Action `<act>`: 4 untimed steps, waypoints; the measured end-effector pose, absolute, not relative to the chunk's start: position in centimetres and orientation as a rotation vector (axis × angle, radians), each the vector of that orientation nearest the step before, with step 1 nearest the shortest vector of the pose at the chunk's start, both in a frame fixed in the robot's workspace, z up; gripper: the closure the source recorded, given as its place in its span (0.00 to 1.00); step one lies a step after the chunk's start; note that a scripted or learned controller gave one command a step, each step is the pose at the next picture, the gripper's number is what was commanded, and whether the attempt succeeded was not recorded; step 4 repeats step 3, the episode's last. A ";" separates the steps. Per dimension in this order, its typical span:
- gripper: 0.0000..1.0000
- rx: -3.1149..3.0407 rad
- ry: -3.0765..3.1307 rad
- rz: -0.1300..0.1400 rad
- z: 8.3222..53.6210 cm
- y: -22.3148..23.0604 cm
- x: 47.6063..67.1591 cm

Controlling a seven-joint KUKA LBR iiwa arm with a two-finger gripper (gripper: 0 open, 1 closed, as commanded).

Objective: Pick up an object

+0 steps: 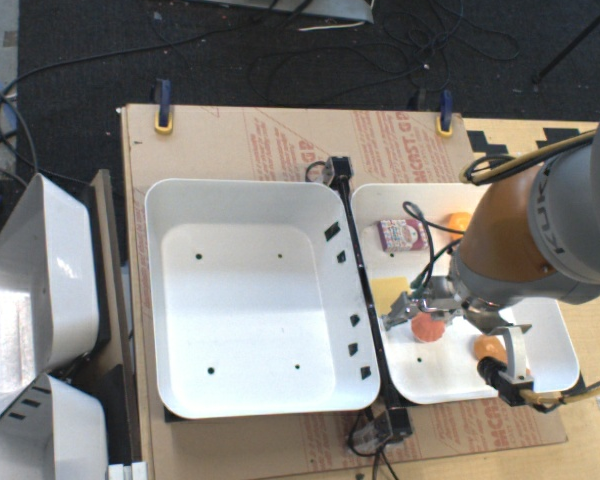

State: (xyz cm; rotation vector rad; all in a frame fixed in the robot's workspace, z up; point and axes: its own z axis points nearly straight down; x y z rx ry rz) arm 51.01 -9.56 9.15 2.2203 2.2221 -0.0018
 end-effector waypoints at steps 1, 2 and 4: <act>1.00 2.224 2.217 -0.002 10.0 -9.7 51.1; 1.00 2.212 2.231 0.007 19.5 -2.0 47.9; 1.00 2.213 2.235 -0.001 19.2 5.3 47.7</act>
